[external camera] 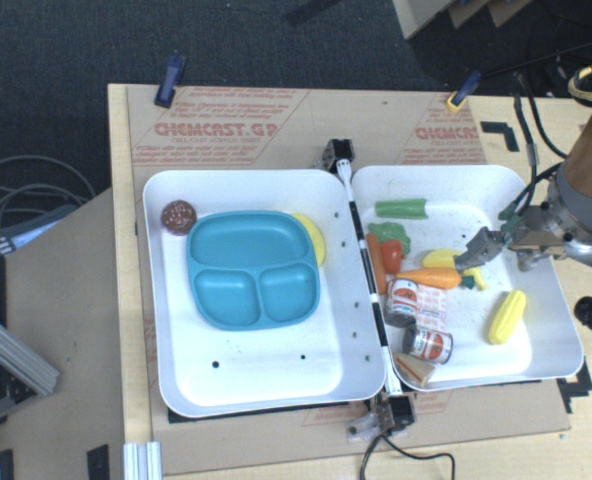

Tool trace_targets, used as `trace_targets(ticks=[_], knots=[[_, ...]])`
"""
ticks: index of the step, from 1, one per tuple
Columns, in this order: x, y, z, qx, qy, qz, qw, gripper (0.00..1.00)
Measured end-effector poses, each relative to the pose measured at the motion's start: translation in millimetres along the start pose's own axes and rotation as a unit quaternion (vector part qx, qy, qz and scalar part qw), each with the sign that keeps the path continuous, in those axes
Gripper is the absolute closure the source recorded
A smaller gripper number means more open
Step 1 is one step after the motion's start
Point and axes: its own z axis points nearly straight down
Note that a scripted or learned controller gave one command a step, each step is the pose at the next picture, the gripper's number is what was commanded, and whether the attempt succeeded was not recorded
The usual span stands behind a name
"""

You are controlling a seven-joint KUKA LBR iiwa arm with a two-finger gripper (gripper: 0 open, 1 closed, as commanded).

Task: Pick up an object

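Observation:
My gripper [474, 252] reaches in from the right over the middle of the right bin [546, 358]. Its tip is right beside a small yellow toy [439, 260] and an orange carrot [431, 279]; whether it touches them is unclear. A yellow corn cob [506, 316] lies just below and right of the gripper. Further left lie a green pod [401, 208], a red toy vegetable with green leaves [386, 248], a red-and-white labelled packet [416, 301] and a small can [429, 346]. Nothing is visibly held.
The left bin [176, 368] holds a blue divided plate [251, 268], a brown round piece [179, 216] at its upper left and a yellow item [316, 238] tucked behind the plate. A black divider [361, 258] runs between the bins. Cables hang at the upper right.

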Motion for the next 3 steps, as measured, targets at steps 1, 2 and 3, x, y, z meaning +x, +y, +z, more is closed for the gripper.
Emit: trace_targets(ticks=[1, 2, 3], knots=[[-2.3, 10.8, 116.1, 0.001, 0.000, 0.000, 1.0000, 0.00], [2.3, 64.2, 163.0, -0.005, 0.000, 0.000, 1.0000, 0.00], [3.6, 65.0, 152.8, -0.006, 0.000, 0.000, 1.0000, 1.00]])
